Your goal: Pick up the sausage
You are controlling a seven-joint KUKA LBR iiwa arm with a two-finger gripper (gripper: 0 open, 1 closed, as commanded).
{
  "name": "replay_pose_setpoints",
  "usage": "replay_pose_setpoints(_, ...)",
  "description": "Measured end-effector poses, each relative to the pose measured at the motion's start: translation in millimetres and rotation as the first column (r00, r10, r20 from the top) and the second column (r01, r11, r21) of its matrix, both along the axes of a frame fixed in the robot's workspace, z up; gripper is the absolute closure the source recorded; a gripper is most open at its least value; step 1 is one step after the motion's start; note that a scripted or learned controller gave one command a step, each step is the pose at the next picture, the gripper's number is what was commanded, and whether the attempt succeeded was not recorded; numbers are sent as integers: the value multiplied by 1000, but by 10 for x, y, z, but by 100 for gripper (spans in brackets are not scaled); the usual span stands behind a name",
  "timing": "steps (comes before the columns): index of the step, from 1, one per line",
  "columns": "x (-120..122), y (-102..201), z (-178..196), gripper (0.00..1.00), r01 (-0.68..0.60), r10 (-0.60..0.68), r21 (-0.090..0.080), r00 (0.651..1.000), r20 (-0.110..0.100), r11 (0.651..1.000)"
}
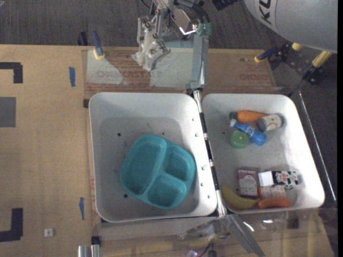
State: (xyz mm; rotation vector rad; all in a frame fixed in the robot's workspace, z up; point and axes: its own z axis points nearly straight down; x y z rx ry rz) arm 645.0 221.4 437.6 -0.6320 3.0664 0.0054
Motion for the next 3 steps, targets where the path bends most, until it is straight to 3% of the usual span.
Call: replay_pose_setpoints(3,37,-1,403,100,6,-6,19,999,31,1000)
